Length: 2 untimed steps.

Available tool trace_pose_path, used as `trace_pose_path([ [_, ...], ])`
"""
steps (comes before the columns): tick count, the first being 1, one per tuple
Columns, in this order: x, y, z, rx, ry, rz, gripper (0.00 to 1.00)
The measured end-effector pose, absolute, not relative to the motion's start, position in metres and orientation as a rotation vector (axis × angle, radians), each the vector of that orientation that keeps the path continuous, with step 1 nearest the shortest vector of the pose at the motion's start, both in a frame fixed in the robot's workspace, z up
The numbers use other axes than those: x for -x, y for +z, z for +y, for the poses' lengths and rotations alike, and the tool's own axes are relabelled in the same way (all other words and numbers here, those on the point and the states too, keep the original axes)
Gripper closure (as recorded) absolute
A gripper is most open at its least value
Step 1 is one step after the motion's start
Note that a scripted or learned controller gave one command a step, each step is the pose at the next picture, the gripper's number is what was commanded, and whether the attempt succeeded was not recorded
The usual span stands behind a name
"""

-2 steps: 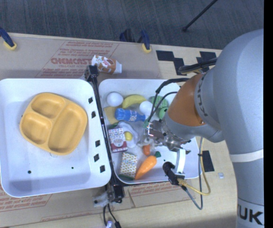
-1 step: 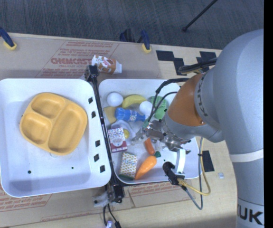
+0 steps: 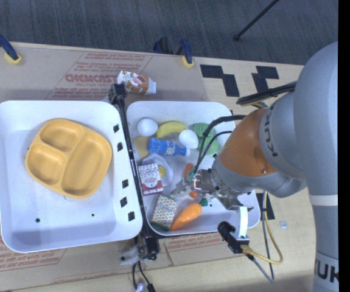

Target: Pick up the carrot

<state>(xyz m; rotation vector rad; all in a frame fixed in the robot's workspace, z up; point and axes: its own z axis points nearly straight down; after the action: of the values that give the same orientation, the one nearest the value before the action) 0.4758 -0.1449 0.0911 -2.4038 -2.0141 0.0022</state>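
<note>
Gripper (image 3: 194, 187) is hanging low over the lower middle of the right bin (image 3: 243, 219), just above the thick end of the carrot (image 3: 187, 214). Can't tell its state; the wrist is hiding that detail. Nothing is visibly being held.

Carrot is lying flat near the bin's bottom edge, lower centre of frame, pointing down-left, touching a small patterned packet (image 3: 164, 209) on its left. Arm (image 3: 284, 145) is reaching in from the right, likely lining up for a top-down grab.

Clutter is crowding the bin's upper part: two white eggs (image 3: 147, 126), banana (image 3: 171, 128), blue bottle (image 3: 167, 146), red-label packet (image 3: 150, 179). Left bin (image 3: 4, 163) is holding a yellow divided plate (image 3: 69, 157), well apart. Risk, I'd say: catching the packet along with the carrot.
</note>
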Motion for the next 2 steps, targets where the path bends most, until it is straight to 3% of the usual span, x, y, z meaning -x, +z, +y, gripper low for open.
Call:
trace_pose_path([
  [1, -0.476, 0.101, -0.145, 2.399, 0.003, -2.017, 1.00],
  [2, -0.542, 0.091, -0.166, 2.534, 0.003, -1.850, 1.00],
])
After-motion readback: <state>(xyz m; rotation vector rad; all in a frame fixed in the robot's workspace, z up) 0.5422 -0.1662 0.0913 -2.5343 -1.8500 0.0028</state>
